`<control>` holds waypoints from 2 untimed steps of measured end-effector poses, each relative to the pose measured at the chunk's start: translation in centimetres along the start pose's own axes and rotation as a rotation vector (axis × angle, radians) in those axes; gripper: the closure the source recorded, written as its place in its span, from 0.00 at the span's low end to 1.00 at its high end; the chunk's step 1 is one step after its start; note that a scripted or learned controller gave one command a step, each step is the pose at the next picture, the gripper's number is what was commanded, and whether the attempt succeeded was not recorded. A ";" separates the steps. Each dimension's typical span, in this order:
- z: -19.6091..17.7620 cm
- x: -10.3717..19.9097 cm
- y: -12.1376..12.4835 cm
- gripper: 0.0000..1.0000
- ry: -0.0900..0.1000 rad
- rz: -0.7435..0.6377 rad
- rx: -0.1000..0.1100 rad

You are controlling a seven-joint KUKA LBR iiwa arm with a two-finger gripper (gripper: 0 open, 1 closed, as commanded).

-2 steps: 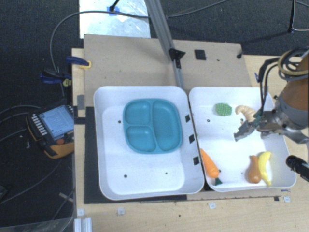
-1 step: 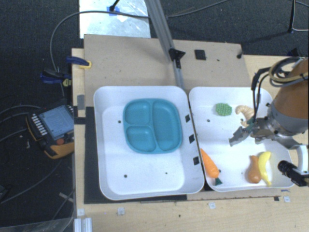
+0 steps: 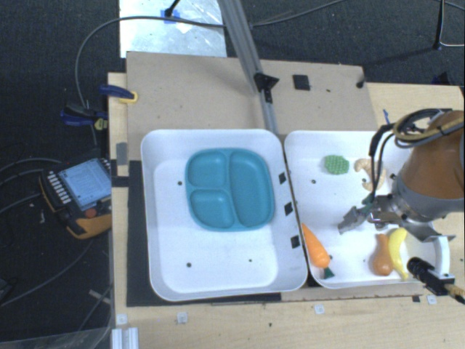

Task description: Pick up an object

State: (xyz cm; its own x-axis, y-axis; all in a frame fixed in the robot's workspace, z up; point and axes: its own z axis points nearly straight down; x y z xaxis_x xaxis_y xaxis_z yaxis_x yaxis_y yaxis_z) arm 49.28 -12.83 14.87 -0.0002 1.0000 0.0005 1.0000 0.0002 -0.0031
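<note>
A tan bench point(image 3: 218, 93) stands on dark carpeted floor point(image 3: 51, 20). Black cables point(image 3: 87, 42) loop across the floor. A bright reflective sheet point(image 3: 171, 20) lies beyond the bench, and a handheld pendant point(image 3: 78, 195) rests at its left.

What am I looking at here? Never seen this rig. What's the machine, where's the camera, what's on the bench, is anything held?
One camera sits above the bench and looks down at a slant. The machine is a robot arm, grey with an orange band, reaching in from the right. Its hand hangs over the right bin; nothing shows between its fingers, and whether they are open is unclear. The left bin holds a blue divided plate. The right bin holds a carrot near its left wall, a green round piece, a yellow banana and an orange-brown piece beside it. A small pale item is too small to name.
</note>
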 end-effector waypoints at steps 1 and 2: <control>4.3 -0.3 0.3 0.00 0.000 -0.001 -0.001; 3.0 -0.3 0.4 1.00 -0.001 -0.001 -0.005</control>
State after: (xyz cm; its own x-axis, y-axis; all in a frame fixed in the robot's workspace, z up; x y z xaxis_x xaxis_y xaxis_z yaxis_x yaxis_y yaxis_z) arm 49.70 -13.12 11.86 -0.0014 1.0000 -0.0002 1.0000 0.0014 0.0021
